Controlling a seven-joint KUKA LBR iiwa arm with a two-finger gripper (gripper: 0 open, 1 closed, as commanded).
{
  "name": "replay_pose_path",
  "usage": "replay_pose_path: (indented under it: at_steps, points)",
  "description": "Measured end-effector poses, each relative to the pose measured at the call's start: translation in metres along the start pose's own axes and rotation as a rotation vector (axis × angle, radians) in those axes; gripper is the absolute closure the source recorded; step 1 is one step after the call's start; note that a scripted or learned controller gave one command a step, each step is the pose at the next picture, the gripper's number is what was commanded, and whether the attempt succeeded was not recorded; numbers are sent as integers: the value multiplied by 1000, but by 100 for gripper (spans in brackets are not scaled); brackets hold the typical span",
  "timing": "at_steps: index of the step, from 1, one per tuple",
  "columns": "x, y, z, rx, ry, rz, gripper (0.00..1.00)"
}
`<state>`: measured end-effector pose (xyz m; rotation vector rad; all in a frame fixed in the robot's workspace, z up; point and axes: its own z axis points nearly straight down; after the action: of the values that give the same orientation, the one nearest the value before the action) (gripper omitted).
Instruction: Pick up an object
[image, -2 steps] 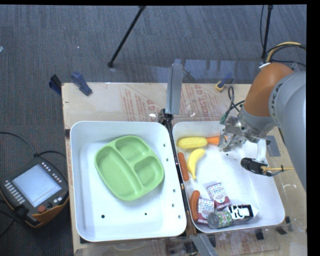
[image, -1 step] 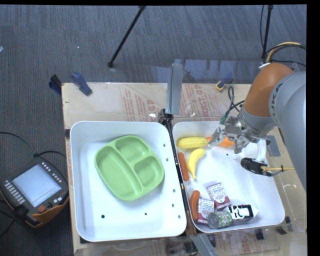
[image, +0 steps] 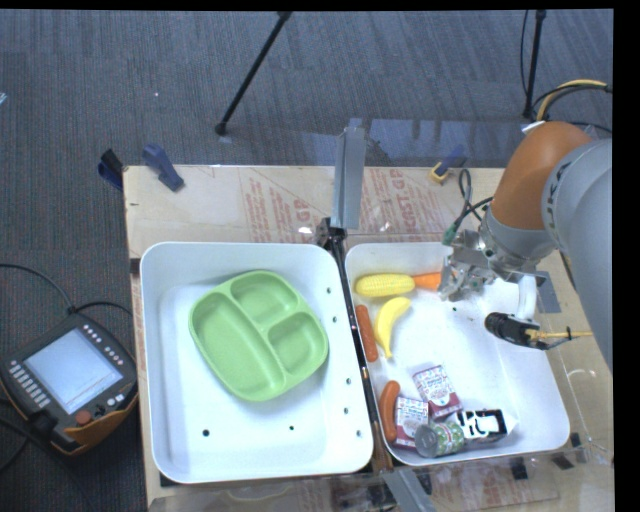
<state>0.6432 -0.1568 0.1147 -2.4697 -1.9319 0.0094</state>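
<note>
Two white bins sit side by side: the left bin (image: 165, 400) holds one green divided plate (image: 258, 334); the right bin (image: 530, 385) holds one corn cob (image: 384, 285), one banana (image: 390, 323), two sausages and two snack packets. Gripper (image: 458, 287) hovers near the corn; grip state unclear.

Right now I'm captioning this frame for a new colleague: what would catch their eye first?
Probably the green divided plate, lying alone in the left bin. Next, the grey arm with its orange band, reaching in from the right, its gripper low over the right bin near the corn cob and banana. Small packets and a can crowd that bin's near edge.
</note>
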Motion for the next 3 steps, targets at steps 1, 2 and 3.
replay_pose_path:
  at_steps: [1, 2, 3]
  points:
    - [0, 0, 0, 0, 0, 0, 0]
    - [-36, 10, 28, -5, 1, 46, 0]
    - [-35, 10, 18, -6, 1, 42, 100]
